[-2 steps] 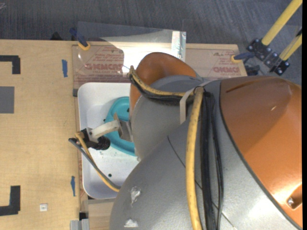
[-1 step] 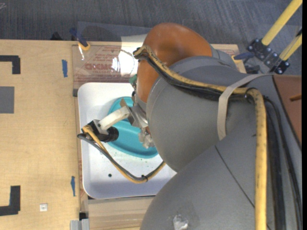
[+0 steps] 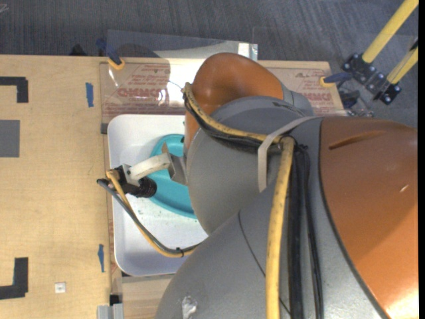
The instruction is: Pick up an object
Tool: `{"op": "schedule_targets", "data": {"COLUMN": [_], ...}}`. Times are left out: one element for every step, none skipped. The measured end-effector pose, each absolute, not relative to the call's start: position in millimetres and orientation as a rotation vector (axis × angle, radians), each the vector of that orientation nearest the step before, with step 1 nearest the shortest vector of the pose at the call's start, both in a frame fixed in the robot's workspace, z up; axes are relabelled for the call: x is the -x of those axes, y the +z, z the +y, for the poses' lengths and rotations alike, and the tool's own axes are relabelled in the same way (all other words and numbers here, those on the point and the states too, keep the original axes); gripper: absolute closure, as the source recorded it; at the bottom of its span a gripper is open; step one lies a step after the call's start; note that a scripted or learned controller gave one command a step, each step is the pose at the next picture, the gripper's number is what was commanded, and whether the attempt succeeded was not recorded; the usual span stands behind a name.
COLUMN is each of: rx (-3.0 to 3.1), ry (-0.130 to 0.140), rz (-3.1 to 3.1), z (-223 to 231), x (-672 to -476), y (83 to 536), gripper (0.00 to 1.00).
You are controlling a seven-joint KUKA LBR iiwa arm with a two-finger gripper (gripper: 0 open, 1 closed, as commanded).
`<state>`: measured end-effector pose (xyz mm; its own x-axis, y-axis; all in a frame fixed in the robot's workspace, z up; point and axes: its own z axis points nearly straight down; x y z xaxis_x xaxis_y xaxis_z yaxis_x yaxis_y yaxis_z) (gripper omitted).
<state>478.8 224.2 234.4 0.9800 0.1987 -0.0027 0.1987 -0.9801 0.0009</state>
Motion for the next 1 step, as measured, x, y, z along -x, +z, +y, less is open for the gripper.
{"op": "schedule_targets", "data": {"rx": [-3.124], "ry": [-0.009], "rz": [0.314], "z": [224.4], "x": [-478.0], "y": [193.7], "gripper": [1.00]}}
